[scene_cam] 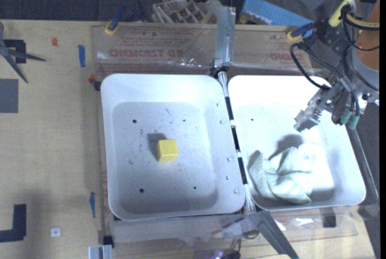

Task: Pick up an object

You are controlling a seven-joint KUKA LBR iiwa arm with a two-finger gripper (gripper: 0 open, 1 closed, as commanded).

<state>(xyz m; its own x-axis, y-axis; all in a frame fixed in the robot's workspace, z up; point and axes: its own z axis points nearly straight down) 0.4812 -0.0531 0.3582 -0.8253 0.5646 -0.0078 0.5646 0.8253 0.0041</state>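
Note:
A small yellow block [167, 150] lies near the middle of the left bin [120, 101]. A crumpled white cloth [289, 170] lies in the near part of the right bin [259, 95]. My gripper [306, 119] hangs over the right bin, above and just beyond the cloth, coming in from the right edge. Nothing shows between its fingers.
A metal divider bar [225, 40] runs between the two bins at the back. Cables and boxes crowd the area behind the bench. Blue tape marks [81, 55] sit on the wooden bench to the left.

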